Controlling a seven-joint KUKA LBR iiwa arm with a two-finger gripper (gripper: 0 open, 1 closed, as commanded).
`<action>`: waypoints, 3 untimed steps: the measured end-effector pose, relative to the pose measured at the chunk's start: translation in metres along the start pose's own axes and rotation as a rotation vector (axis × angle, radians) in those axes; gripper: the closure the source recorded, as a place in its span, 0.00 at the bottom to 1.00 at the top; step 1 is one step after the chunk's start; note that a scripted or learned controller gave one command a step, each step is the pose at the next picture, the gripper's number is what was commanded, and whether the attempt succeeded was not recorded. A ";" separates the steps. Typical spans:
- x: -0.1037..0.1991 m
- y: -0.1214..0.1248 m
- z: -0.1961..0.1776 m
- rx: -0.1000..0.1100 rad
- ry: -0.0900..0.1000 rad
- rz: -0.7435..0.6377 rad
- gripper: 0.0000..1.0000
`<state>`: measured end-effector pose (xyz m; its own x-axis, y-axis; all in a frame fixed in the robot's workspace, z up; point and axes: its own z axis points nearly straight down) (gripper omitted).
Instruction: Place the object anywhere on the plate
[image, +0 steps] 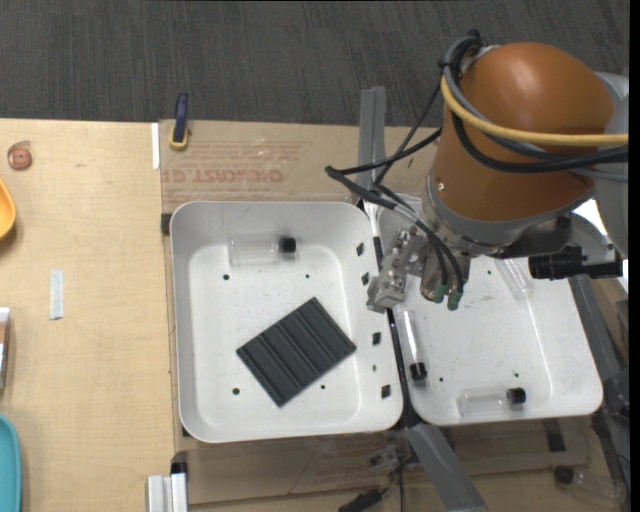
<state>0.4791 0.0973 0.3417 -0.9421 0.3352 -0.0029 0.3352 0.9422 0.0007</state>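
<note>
Gripper (400, 280) over right bin's (540, 395) left edge, finger state unclear; dark ribbed rectangular plate (296, 351) lying askew in left bin (200, 330).

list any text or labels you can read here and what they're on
Red print on the cardboard behind the left bin: reversed and too blurred to read.
Small round mark on the bench at far left: too small to read.
No print visible on the ribbed dark plate, the gripper or the bins.
</note>
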 end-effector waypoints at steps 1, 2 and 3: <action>0.009 0.026 -0.040 -0.001 0.000 -0.270 1.00; 0.028 0.099 -0.070 -0.001 0.001 -0.386 1.00; -0.010 0.143 -0.100 -0.001 0.000 -0.490 1.00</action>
<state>0.5366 0.2287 0.4413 -0.9890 -0.1479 -0.0030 -0.1479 0.9890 0.0005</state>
